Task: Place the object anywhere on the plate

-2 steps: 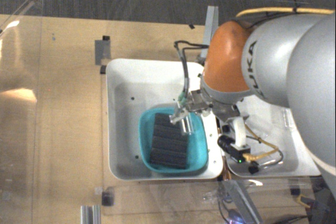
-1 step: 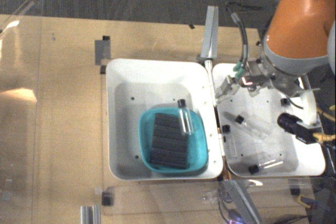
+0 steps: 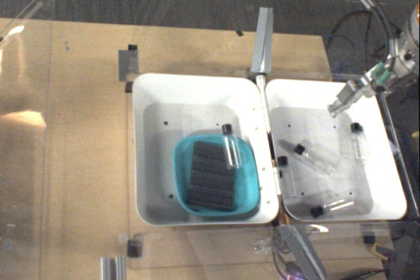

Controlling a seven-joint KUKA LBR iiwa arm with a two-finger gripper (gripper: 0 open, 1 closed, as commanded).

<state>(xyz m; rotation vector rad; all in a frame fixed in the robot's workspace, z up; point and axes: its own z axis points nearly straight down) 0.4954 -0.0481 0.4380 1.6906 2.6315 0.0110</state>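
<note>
A teal plate (image 3: 249,175) lies in the left bin (image 3: 152,154). On it rests a black ridged block (image 3: 211,176). A clear vial with a black cap (image 3: 230,145) lies across the plate's upper right rim, cap pointing away. My gripper (image 3: 336,107) hangs over the upper part of the right bin (image 3: 388,201), reaching in from the right and slanted down to the left. Nothing shows in its grasp. It is well to the right of the plate.
Several clear vials with black caps lie in the right bin: one (image 3: 357,141) near the right wall, one (image 3: 314,157) in the middle, one (image 3: 332,206) at the front. A metal post (image 3: 263,39) stands behind the seam between the bins.
</note>
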